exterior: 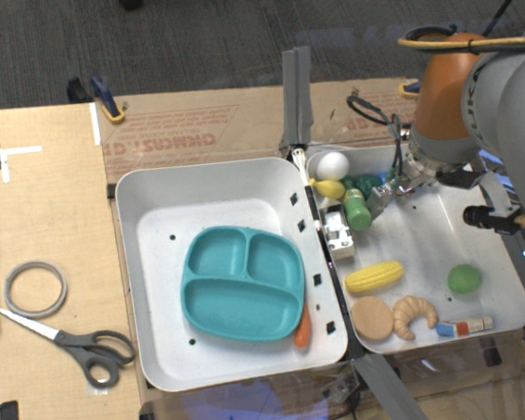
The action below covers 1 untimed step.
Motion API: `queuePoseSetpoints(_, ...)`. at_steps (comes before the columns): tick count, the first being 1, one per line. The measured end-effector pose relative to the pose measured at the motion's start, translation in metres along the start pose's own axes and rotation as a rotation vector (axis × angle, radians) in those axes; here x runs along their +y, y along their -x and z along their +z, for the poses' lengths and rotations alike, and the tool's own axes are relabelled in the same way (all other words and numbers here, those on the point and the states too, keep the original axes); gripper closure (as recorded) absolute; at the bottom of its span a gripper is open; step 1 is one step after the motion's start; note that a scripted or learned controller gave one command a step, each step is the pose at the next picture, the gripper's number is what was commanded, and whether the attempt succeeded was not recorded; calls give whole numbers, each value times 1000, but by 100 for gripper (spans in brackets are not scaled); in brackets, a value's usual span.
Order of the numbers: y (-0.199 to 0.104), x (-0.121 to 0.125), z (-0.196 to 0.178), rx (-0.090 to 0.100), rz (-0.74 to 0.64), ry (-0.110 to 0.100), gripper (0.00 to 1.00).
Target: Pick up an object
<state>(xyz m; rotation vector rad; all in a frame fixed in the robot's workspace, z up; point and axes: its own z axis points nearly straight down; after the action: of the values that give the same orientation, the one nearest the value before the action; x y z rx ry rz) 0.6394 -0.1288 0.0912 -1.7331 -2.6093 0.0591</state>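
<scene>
Your gripper [384,192] sits low in the right bin [493,269], at its far left corner, wrist tilted toward the divider. Fingertip state: cannot tell; the tips are lost among clutter and the wrist body.

Just beside the tips, touching or nearly so: a green bottle [357,209] standing on a slant, with a teal object [369,185] behind it, mostly hidden. A yellow lemon-like piece [328,189] and a white ball [332,165] lie further left in the same corner.

Well apart from the gripper, toward the near side: corn cob [374,277], green ball [465,278], croissant [414,313], round tan disc [372,319], small tube [463,327].

Left bin [147,263]: teal divided plate [243,284], with an orange carrot-like piece [301,332] partly tucked at its edge.
</scene>
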Motion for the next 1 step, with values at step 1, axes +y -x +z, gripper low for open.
queuePoseSetpoints(1,0,2,-2,1,176,18,0)
